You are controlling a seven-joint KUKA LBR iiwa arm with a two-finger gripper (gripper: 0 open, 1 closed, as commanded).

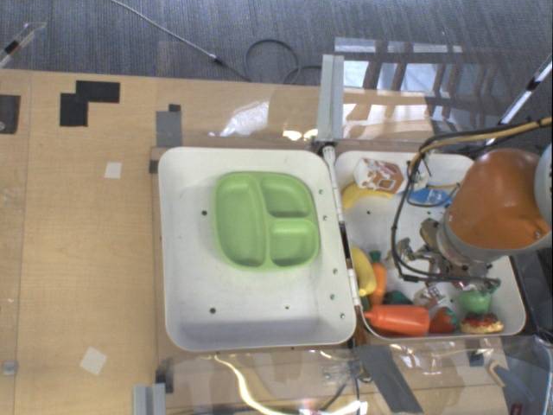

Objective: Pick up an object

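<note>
Partly hidden tool point(449, 285), toys point(399, 318) beneath arm point(497, 201)

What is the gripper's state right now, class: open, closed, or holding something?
Gripper: cannot be told; it is down among the toys in the right bin.

left bin point(186, 318) has open floor all round the green tray point(263, 220); right bin point(516, 316) is crowded with toys, the arm point(497, 201) covering its middle
</note>
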